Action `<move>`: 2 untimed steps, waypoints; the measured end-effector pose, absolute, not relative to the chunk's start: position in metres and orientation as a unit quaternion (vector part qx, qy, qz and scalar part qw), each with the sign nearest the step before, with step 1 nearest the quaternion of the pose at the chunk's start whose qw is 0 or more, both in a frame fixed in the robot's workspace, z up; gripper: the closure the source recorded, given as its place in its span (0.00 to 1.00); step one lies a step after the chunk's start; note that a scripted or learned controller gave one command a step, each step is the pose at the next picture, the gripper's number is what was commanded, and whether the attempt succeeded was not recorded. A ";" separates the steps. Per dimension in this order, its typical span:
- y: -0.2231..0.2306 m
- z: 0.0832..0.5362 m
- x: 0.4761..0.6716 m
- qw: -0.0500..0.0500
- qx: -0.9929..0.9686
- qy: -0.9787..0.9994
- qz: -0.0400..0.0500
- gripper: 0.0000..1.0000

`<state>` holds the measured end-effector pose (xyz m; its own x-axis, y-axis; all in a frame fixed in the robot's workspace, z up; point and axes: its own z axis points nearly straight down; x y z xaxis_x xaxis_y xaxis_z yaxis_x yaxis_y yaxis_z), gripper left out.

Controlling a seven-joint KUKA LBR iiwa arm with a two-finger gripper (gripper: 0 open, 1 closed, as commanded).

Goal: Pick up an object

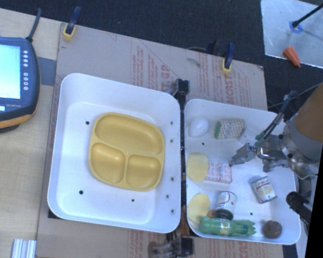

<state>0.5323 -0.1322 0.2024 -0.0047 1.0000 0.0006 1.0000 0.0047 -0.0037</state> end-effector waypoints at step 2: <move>-0.137 0.095 0.549 0.001 -0.705 -0.709 0.000 0.00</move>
<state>0.5485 -0.1369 0.0950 -0.0059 1.0000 0.0009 1.0000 0.0059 -0.0006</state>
